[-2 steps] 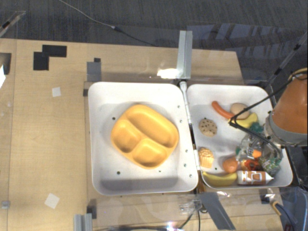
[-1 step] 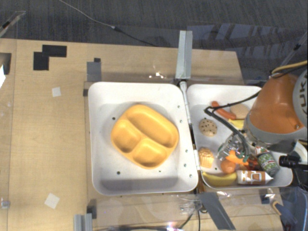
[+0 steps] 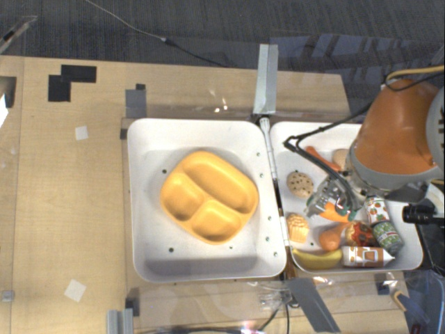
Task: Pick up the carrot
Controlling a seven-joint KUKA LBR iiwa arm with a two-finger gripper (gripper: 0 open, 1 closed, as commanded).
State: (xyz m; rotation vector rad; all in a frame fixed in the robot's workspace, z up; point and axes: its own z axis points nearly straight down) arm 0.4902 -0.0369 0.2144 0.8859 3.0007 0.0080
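Observation:
The carrot [image 3: 318, 156] is a slim orange-red stick lying at a slant near the back of the right bin [image 3: 278, 186], partly under a black cable. My gripper [image 3: 332, 200] hangs low over the middle of that bin, just in front of and to the right of the carrot's lower end. A small orange piece [image 3: 336, 215] shows right below the gripper; I cannot tell what it is or whether it is held. The arm's orange band [image 3: 396, 131] covers the bin's back right part.
Around the gripper lie a cookie [image 3: 300, 183], a waffle piece [image 3: 297, 228], a round orange fruit [image 3: 330, 239], a banana [image 3: 316, 258], a small bottle [image 3: 367, 256] and a can [image 3: 386, 234]. A yellow divided plate [image 3: 208, 195] sits in the left bin [image 3: 142, 207].

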